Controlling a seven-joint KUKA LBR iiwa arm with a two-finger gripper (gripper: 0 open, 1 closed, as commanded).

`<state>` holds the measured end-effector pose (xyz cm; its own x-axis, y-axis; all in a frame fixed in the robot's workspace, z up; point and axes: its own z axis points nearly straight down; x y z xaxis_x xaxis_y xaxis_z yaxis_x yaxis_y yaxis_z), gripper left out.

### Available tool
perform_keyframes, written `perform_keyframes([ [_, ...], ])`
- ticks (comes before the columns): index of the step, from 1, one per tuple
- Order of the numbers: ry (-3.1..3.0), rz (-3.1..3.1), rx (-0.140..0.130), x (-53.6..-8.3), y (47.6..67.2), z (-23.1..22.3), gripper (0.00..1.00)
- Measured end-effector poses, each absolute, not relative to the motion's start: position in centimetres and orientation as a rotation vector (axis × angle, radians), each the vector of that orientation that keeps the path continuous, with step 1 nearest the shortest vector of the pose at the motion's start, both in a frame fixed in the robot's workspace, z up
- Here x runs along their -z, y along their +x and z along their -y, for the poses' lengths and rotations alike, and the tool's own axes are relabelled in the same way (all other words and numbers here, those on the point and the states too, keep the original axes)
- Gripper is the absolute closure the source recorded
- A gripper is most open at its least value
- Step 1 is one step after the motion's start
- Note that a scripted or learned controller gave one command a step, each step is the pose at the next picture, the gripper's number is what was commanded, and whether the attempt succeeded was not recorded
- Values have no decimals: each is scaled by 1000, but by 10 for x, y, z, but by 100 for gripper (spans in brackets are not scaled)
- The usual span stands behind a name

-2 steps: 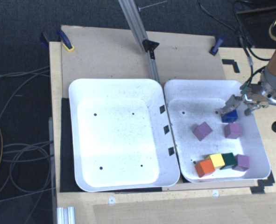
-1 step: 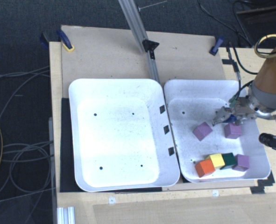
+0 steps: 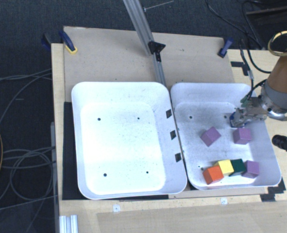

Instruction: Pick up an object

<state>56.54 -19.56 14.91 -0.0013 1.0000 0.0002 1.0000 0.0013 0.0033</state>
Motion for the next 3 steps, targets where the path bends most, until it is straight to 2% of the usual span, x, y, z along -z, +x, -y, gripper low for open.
perform_keyframes([
  [1,2216,-2217,-5,-205,558,200,100],
  [2,2215,-2218,-5,-250,560,204,100],
  [3,2217,-2220,-4,-270,561,204,100],
])
